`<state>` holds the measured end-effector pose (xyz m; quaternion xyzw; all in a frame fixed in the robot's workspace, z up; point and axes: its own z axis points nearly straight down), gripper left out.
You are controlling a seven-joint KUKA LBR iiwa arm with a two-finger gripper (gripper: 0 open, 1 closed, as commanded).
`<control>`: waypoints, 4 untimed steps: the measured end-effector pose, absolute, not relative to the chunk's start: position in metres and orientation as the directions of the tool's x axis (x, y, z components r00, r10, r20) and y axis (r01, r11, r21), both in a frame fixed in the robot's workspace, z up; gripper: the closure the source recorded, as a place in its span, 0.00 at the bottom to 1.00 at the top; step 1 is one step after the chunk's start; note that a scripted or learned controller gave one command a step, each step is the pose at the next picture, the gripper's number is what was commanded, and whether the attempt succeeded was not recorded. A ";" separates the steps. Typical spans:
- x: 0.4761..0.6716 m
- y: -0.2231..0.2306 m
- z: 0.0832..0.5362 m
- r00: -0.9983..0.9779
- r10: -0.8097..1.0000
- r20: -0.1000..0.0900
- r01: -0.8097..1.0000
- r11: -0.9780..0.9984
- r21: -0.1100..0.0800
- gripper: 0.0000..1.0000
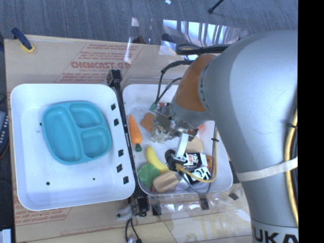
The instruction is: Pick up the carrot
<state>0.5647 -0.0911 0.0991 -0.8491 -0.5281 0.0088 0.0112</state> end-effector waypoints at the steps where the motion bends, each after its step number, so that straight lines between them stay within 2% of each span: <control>1: 0.565 -0.091 0.099 0.442 0.897 -0.003 0.897 -0.442 -0.028 0.00; 2: 0.570 -0.093 0.092 0.670 0.742 -0.004 0.742 -0.670 -0.007 0.00; 3: 0.593 -0.095 0.092 0.876 0.483 -0.006 0.483 -0.876 -0.009 0.00; 4: 0.601 -0.101 0.092 0.977 0.212 -0.007 0.212 -0.977 -0.009 0.00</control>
